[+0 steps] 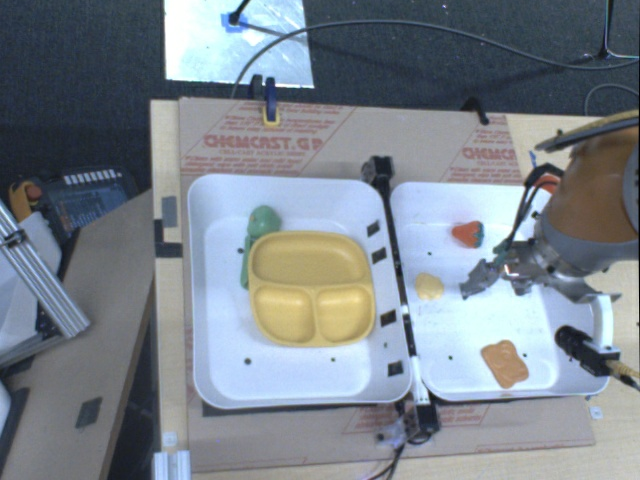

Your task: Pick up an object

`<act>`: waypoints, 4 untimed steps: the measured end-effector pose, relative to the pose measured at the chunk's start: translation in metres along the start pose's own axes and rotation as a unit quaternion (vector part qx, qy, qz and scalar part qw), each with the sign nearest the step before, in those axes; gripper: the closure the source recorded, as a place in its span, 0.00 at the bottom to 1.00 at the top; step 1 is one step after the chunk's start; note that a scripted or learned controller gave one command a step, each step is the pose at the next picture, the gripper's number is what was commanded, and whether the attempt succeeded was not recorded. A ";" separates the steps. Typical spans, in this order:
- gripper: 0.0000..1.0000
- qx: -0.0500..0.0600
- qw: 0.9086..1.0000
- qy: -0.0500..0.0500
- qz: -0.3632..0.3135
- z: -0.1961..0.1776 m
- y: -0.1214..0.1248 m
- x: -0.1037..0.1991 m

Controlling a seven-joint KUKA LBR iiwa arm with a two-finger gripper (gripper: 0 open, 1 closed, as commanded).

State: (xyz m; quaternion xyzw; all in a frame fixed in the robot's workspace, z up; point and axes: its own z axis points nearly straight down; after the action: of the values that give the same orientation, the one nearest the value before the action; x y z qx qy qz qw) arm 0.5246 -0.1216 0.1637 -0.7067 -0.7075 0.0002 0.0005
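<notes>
Tabletop (165, 298): pale wood, carrying a printed cardboard sheet (330, 133) on which two shallow white bins sit side by side, joined along a dark central divider.

Left bin (215, 368): white, rounded corners. Holds a yellow divided tray (308, 288) with three compartments, lying flat near the bin's middle. A green object (260, 226) lies at the tray's upper left edge, partly tucked under it.

Right bin (455, 368): white, same form. Holds three small items, well apart from each other.

Arm (595, 203): grey with an orange band, entering from the right edge over the right bin.

Tool (480, 280): dark grey, reaching leftward low over the middle of the right bin. Whether it is released or clenched cannot be told at this angle; nothing is visible between its tips.

Orange flat piece (504, 362): lies on the bin floor near the lower edge, below the tool.

Red-orange object (467, 233): with a touch of green at one side, lies in the upper part of the right bin, above the tool.

Pale yellow lump (429, 287): lies near the divider, just beside the tool tip on its left; contact cannot be judged.
</notes>
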 end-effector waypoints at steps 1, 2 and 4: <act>0.00 0.001 1.000 0.000 0.000 0.062 0.003 0.001; 0.00 0.000 1.000 0.000 0.000 0.080 0.003 0.001; 1.00 -0.004 1.000 -0.001 0.001 0.008 0.001 -0.006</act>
State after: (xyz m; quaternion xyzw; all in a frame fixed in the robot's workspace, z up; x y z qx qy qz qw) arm 0.5256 -0.1273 0.1560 -0.7073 -0.7069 -0.0018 -0.0031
